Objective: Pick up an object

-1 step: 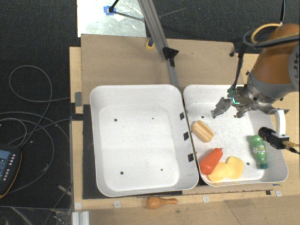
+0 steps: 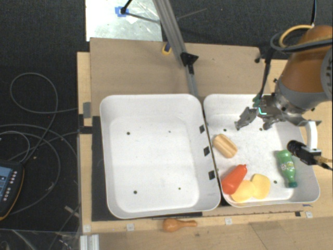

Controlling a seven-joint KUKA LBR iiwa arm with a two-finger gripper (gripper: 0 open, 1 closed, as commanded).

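The right bin (image 2: 218, 108) holds a tan bread roll (image 2: 225, 146) near its left wall. A red toy (image 2: 234, 177) and a yellow toy (image 2: 253, 188) lie touching at its front. A green bottle (image 2: 286, 167) lies by the right wall. My gripper (image 2: 256, 122) hangs over the bin's far part, up and to the right of the roll. It is open, with nothing between its fingers (image 2: 243, 121).
The left bin (image 2: 109, 139) sits beside the right one. A small orange-brown gourd-shaped object (image 2: 179, 224) lies on the bench in front of the bins. A grey slanted pole (image 2: 174, 33) crosses the back of the bench. Cables lie on the floor at left.
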